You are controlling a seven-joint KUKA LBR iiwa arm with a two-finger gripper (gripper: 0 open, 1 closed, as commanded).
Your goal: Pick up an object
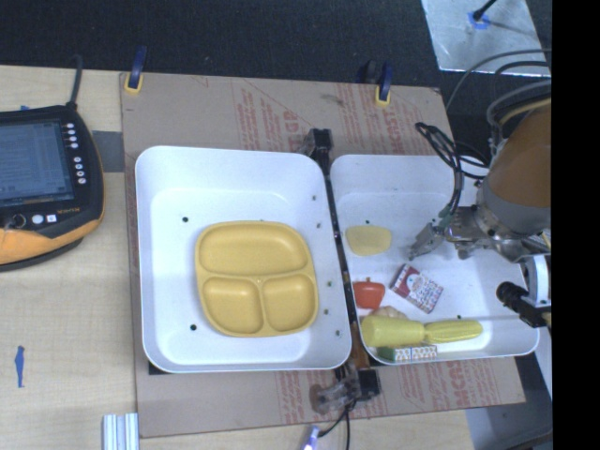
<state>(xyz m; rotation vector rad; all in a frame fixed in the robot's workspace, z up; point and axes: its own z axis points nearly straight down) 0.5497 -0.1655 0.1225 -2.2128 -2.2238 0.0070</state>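
Observation:
The right bin (375, 174) holds a pale yellow round piece (367, 240), a red-and-white packet (416, 288), a small red toy (368, 294) and a long yellow corn-like toy (422, 331) along the front wall. My gripper (439, 248) hangs over the right bin's middle, right of the pale piece and just above and right of the packet. It is open, and nothing sits between its fingers. The grey arm with its orange band (520, 172) comes in from the right edge.
In the left bin (164, 186) lies a yellow divided plate (255, 277). A tablet controller (42, 181) rests on the bench at far left. Black cables (450, 153) loop over the right bin's back corner. Clamps (382, 82) pin the cardboard underlay.

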